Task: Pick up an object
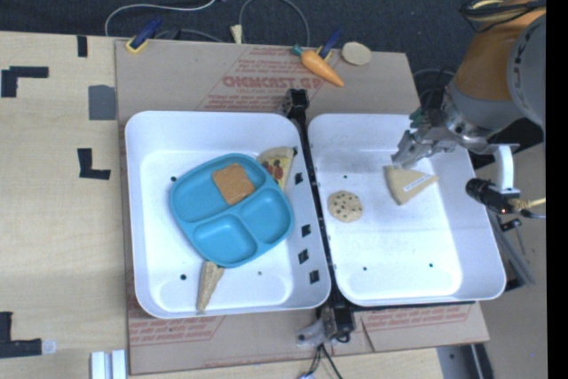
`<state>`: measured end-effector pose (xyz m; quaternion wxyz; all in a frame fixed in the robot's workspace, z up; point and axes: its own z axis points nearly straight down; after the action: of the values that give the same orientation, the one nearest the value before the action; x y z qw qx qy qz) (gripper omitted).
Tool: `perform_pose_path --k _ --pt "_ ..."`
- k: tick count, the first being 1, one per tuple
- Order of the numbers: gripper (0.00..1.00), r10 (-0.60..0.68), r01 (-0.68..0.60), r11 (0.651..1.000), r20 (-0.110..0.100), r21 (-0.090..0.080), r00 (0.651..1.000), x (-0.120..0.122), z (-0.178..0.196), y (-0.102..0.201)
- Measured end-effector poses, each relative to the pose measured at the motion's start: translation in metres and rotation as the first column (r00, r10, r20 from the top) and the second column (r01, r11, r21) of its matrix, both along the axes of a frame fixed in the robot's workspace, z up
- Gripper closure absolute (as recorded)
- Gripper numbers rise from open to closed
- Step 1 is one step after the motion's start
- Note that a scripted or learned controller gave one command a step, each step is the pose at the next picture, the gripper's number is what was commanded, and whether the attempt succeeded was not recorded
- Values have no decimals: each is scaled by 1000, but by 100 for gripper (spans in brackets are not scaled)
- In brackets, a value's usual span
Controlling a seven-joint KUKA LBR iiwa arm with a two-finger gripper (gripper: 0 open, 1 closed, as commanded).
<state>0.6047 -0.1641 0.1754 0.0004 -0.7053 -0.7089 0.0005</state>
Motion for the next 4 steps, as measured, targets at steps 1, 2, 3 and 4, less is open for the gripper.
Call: perform_pose_path --k 1,2,3,4 --pt "0 -3 3 1000 0 0 1000 -2 2 -2" --pt "0 -6 6 1000 10 -7 1000 -7 -91 -35" --pt "100 -2 2 1000 20 -3 1000 -2 -71 -31" --pt "100 2 -2 1000 0 3 1000 -42 -41 50"
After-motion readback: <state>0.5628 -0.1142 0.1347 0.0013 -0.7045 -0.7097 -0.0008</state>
